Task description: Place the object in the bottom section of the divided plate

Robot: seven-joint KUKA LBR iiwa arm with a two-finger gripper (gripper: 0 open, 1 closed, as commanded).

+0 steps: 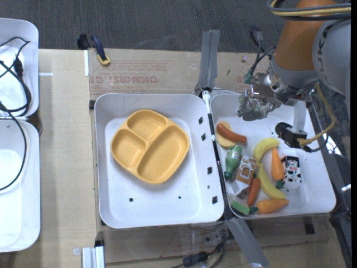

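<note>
Orange-yellow divided plate (149, 145) in a white bin (111, 205); yellow banana (266, 172), green bottle (232, 162)

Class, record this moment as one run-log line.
claw: above right white bin, top-left | yellow three-section plastic plate: bare, left white bin | placement: pending

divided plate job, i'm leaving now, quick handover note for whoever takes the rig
Gripper: above the top-left corner of the right bin; nothing visible between its fingers, open or shut unclear.
Divided plate: yellow, in the left bin, all three sections bare.
Toy food: piled in the right bin, including a hot dog, green bottle, bananas and carrots.
Done: nothing placed yet.
Left: pick one object and set it in the plate's bottom section.
</note>
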